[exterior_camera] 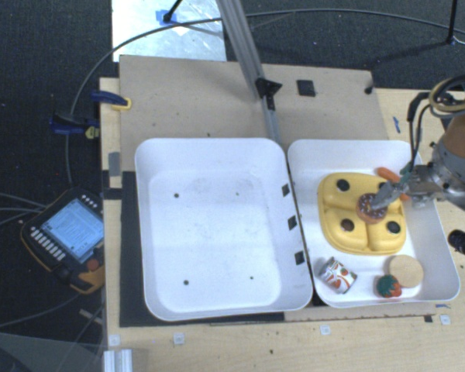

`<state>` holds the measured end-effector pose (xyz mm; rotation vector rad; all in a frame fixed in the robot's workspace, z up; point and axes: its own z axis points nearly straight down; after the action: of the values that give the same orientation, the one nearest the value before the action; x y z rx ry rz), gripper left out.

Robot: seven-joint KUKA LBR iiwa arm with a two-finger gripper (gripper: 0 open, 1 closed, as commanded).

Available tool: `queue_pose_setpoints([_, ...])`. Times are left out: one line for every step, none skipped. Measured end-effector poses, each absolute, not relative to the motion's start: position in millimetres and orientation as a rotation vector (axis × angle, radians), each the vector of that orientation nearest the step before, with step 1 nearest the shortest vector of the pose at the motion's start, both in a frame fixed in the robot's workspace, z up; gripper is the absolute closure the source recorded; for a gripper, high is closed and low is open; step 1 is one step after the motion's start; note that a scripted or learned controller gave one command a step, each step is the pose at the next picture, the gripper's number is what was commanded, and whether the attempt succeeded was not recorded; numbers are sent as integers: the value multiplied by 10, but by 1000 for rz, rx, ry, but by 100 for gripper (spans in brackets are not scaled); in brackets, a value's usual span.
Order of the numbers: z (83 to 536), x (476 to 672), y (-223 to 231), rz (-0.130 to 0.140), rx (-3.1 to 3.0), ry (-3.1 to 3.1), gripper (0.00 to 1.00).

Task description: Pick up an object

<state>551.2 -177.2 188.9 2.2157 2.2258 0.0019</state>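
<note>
**Gripper lowered onto the yellow tray in the right bin**

A tan counter (217, 91) is seen carrying two shallow white bins side by side. The left bin (151, 285) is shown as bare white floor marked with a few dark dots. The right bin (443, 273) is seen holding all the loose things.

The grey arm (459, 161) is brought in from the right edge, its orange band visible at the top, with cables looped above it. The gripper (376, 200) is found low over the yellow tray (356, 231), which is laid in the upper middle of the right bin and is marked by dark round spots. A small round dark-reddish piece (367, 206) is seen on the tray directly at the gripper's tip; whether the fingers are spread, pressed together or pinching it cannot be told. An orange strip (386, 173) is seen just above the gripper, at the tray's upper right edge.

Near the front wall of the right bin, a round tan disc (407, 267) is placed just right of the tray's lower corner. A red-and-white can (338, 276) is laid on its side below the tray. A small green-and-red ball (387, 287) is set touching the disc's lower left.
</note>
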Motion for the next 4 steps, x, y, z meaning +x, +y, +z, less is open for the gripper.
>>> queue_pose_setpoints([1477, 5527, -1772, -1, 2219, 2224, 0])
queue_pose_setpoints([1311, 5567, -1771, 7, 2213, 2217, 0])
queue_pose_setpoints([1289, 5574, -1775, 9, 2212, 2215, 0])
queue_pose_setpoints([1381, 5579, -1769, 11, 2212, 2217, 100])
